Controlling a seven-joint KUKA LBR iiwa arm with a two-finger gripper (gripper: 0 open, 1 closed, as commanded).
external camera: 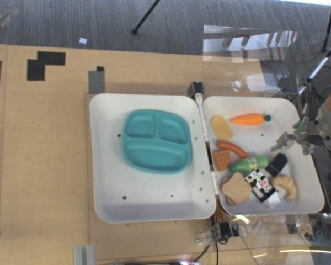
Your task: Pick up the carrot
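A teal plate (pixel 156 141) with three sections is sitting in the left bin (pixel 105 164). In the right bin (pixel 311 195), toy foods are lying close together, and a black-and-white thing (pixel 263 185) is hard to make out. The carrot (pixel 248 119) is lying flat near the bin's far edge, orange with a green tip, touching nothing. The gripper (pixel 291 139) is hanging over the right side, maybe holding nothing, and the arm is cut off.
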